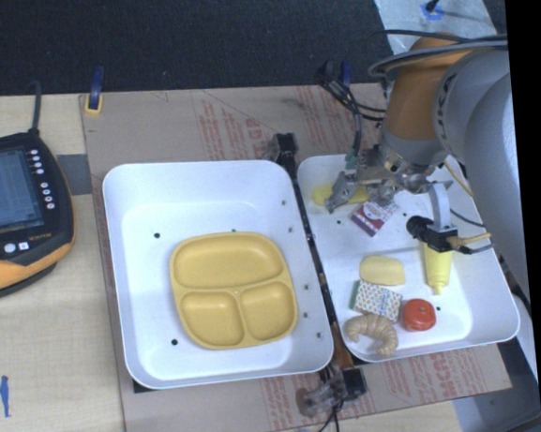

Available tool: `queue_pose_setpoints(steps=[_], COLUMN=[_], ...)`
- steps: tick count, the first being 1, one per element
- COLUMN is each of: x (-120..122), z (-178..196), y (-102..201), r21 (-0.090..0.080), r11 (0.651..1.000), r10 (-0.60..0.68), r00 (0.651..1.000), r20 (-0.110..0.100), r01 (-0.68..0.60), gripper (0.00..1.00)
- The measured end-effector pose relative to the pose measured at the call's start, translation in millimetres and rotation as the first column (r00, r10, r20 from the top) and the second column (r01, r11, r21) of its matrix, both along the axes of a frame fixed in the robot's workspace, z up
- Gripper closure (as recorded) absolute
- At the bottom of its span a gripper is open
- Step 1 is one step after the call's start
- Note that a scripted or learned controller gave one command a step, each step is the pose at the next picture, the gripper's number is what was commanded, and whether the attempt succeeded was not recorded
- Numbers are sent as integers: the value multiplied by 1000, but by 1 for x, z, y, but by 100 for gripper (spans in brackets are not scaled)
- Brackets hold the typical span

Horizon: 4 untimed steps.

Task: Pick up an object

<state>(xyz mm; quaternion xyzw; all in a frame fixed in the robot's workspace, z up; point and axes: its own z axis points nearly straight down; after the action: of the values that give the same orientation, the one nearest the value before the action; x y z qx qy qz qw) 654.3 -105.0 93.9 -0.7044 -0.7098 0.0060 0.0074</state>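
**Gripper low at the far end of the right bin, nothing seen between its fingers**

The gripper [360, 187] sits low over the far left part of the right bin [487, 328]. Whether it is spread or closed cannot be told; no object is seen held in it. A small yellow item [321, 195] lies just beside it, against the bin's left wall. A red-and-white packet [372, 216] lies just in front of it.

Nearer the camera lie a pale yellow block [382, 269], a blue-patterned packet [377, 299], a croissant [372, 332] and a red tomato [418, 315], closely grouped. A yellow bottle [436, 266] stands to their right, with a black part of the arm above it.

The left bin [134, 269] holds 1 yellow 3-compartment tray [233, 288]. A handheld control pendant [11, 209] rests on the bench [49, 371] at far left.
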Motion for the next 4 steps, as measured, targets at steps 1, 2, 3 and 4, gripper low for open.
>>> queue_pose_setpoints(steps=[1, 2, 3, 4], x=[2, -62, -114, -23], z=[98, 50, 23, -2], y=[-50, -44, -107, -106], r21=[-3, -3, -3, -1], r11=[1000, 1000, 1000, 1000], r10=[-5, -2, -1, -4], r00=[1000, 1000, 1000, 1000], r20=[19, 13, 22, 17], r01=[5, 2, 1, 4], gripper=[0, 0, 0, 0])
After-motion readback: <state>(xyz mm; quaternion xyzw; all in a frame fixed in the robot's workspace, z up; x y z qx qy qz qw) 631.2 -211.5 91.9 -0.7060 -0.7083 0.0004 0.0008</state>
